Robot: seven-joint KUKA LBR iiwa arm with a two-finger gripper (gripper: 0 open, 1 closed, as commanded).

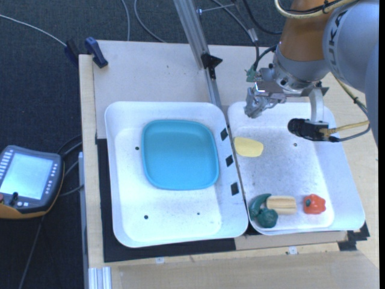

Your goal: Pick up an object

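Seen from above at a slant, the bench (150,65) carries two shallow white bins set edge to edge. The left bin (120,221) holds a turquoise square plate (179,153) near its middle, with bare white floor below it and along its left wall. The right bin (337,161) has most of its speckled floor open: a wide bare stretch runs from its middle toward the right wall and up toward the far rim.

The gripper (255,108) hangs at the far left corner of the right bin, close to the rim and near the slanted metal pole (195,35) that rises beside the seam between the bins. Its fingers point down and nothing is seen between them; whether they stand apart or together I cannot tell.

Just below the gripper, apart from it, lies a pale yellow rounded piece (248,147), flat and smooth, hard by the bin's left wall. Along the near wall sit three more things in a row: a dark green vegetable-shaped toy (263,210), a tan block (281,205) touching it, and a red pepper-like toy (313,204) just beside the block, near the right corner.

A teach pendant (27,179) lies on the floor left of the bench.
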